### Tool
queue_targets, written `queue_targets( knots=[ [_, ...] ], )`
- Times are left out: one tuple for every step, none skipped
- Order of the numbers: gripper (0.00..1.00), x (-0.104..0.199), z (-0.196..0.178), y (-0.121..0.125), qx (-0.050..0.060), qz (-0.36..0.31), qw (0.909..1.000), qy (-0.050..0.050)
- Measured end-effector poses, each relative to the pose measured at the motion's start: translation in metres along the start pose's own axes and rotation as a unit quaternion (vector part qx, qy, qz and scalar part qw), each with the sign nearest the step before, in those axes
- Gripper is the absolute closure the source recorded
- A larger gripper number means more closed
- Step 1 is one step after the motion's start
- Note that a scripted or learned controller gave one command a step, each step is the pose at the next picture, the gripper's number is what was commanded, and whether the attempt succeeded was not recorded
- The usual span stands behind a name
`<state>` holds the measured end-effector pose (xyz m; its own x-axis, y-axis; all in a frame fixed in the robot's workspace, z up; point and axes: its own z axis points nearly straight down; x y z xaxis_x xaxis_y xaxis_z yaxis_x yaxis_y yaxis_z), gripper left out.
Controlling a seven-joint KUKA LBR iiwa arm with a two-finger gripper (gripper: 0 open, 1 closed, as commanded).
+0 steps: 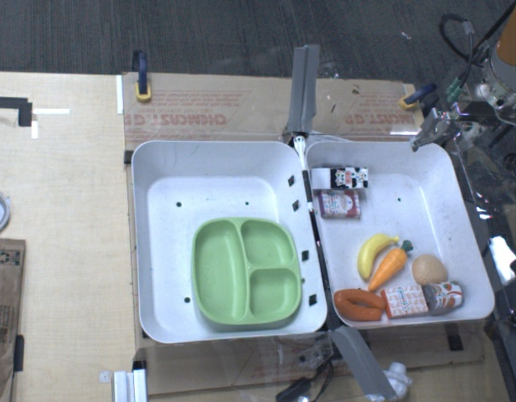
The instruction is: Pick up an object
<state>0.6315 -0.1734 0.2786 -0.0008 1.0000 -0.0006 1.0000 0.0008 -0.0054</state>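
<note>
We see a green divided plate (245,270) in the left bin (149,224). The right bin (442,191) holds a banana (373,253), carrot (389,266), sausage (358,304) and small cartons. The hand (440,126) hovers at its far right corner.

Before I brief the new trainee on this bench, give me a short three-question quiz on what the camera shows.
1. True or false: the green divided plate lies in the left bin.
2. Which item touches the banana in the right bin? A) carrot B) milk carton C) green plate
3. Fill in: the claw hangs over the right bin's far ____ corner.

Key: 1 true; 2 A; 3 right.
</note>
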Motion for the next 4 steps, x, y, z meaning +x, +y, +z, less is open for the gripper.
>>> queue_targets(
  knots=[
    [0.0,0.001,0.027,-0.013,0.0,-0.06,0.9982,0.0],
    [0.0,0.012,0.19,-0.067,-0.001,-0.134,0.9909,0.001],
    [0.0,0.01,0.191,-0.15,-0.001,-0.098,0.9952,0.001],
    [0.0,-0.049,0.134,-0.088,-0.001,-0.024,0.9997,0.0]
  ],
)
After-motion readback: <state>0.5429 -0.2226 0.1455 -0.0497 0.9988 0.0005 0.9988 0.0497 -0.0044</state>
